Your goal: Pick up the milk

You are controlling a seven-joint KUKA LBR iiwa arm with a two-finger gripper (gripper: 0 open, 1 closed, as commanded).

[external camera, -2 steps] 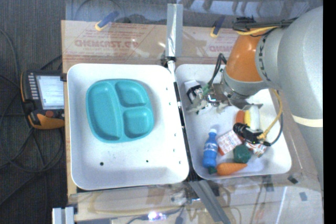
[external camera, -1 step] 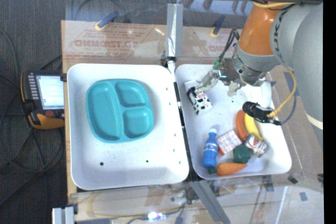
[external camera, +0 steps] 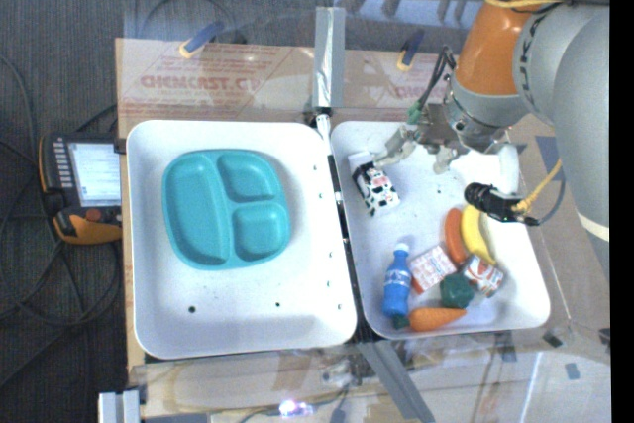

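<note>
Camera view: the gripper [external camera: 401, 152] hangs in the right bin [external camera: 530, 307], fingers spread, just above the milk carton [external camera: 376, 189]. The carton lies untouched, apart from the bottle [external camera: 396, 284].

You get one fixed camera, mounted above bench [external camera: 238, 74], looking down at slant. Both white bins sit in frame: left bin [external camera: 149, 312], right bin [external camera: 525, 302]. Arm [external camera: 565, 45] enters from view's right. Moderate distance, floor visible around bench.

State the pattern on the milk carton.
White with black cow-like patches on the milk carton, seen in the camera view.
</note>
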